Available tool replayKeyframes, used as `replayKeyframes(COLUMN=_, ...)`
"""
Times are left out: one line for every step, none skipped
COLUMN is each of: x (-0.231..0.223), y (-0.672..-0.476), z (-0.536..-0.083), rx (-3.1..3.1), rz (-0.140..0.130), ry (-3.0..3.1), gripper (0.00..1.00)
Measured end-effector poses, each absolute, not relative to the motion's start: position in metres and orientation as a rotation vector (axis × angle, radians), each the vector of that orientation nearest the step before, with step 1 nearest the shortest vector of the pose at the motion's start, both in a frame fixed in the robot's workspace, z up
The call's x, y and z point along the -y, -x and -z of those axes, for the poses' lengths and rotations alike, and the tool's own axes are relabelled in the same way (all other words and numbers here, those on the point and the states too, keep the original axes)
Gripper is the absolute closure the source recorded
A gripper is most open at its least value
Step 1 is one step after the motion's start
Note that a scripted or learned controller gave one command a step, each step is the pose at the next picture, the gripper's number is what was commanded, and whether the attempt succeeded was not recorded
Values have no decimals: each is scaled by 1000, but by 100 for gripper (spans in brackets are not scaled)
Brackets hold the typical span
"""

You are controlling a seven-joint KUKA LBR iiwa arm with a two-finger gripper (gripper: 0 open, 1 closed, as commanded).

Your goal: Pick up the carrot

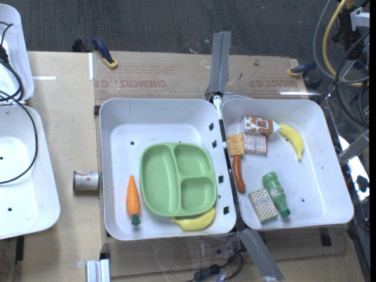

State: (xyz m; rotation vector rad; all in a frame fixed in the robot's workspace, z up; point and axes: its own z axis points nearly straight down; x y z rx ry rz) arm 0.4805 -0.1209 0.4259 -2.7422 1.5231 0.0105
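Yellow banana [195, 221] half under green plate [178, 178]

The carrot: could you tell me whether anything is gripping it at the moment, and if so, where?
Nothing holds it. The orange toy carrot with a green stem lies free in the left white bin, beside the green divided plate.

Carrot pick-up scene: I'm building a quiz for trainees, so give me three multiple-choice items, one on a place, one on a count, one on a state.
1. Where does the carrot lie?
A. left bin, left of the green tray
B. right bin
C. on the tray

2. How many bananas are there?
A. one
B. two
C. four

3. How is the green bottle posed?
A. upright
B. lying down
C. inside the tray

Key: 1 A, it rests on the left bin floor beside the green tray. 2 B, one banana below the tray, another banana in the right bin. 3 B, it lies flat.
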Motion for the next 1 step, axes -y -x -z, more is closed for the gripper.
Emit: replayKeyframes(x=185, y=-480, z=-439, rx=-1612, rz=-10, ry=2691, gripper=0)
